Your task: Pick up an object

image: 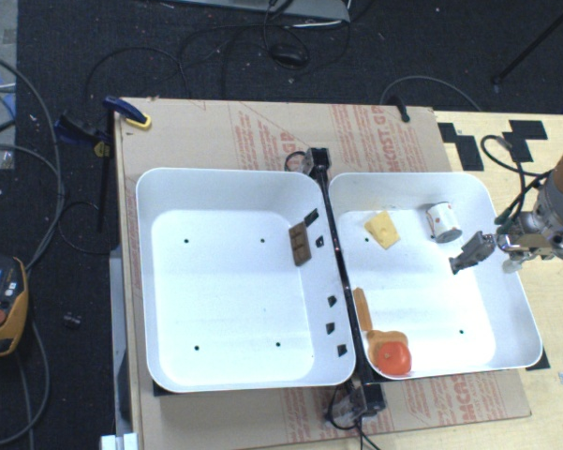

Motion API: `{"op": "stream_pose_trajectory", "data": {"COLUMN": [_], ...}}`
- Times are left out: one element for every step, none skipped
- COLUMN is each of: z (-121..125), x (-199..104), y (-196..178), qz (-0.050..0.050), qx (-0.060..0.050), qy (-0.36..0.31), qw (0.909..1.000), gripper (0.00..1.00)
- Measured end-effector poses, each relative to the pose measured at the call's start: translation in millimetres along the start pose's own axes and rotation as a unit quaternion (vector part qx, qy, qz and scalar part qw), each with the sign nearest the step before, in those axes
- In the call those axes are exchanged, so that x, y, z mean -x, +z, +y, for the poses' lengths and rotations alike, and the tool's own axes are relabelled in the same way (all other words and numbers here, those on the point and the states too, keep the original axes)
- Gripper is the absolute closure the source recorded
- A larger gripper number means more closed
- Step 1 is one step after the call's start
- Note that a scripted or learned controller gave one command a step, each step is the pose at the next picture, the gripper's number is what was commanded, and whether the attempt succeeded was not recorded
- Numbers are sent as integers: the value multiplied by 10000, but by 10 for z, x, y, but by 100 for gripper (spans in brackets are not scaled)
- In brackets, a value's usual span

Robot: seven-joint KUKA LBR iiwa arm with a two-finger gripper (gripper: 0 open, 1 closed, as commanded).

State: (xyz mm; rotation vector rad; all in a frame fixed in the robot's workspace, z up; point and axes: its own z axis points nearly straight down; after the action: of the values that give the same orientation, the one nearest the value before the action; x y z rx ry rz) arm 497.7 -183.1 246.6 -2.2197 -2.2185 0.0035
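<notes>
My gripper hangs over the right edge of the right bin, open, with nothing between its fingers. A white cylinder lies just to its upper left, apart from the dark fingertip. Further left in the same bin lies a yellow wedge. In the bin's front left corner sits a red-orange round object, with a tan stick-shaped piece just behind it. A brown bar leans at the right wall of the left bin.
The two bins meet at a black divider strip with small clips. Both rest on a cardboard sheet. Cables and a blue-yellow clamp lie beyond the board's back left corner.
</notes>
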Motion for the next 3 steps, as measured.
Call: {"op": "stream_pose_trajectory", "data": {"z": [8,-27,-15], "x": [-1,20,-55], "y": [-15,411,1008], "qz": [-3,0,4], "qx": [17,2,-6], "qy": [-3,-2,-5], "qw": [10000,10000,10000], "gripper": [0,0,0]}}
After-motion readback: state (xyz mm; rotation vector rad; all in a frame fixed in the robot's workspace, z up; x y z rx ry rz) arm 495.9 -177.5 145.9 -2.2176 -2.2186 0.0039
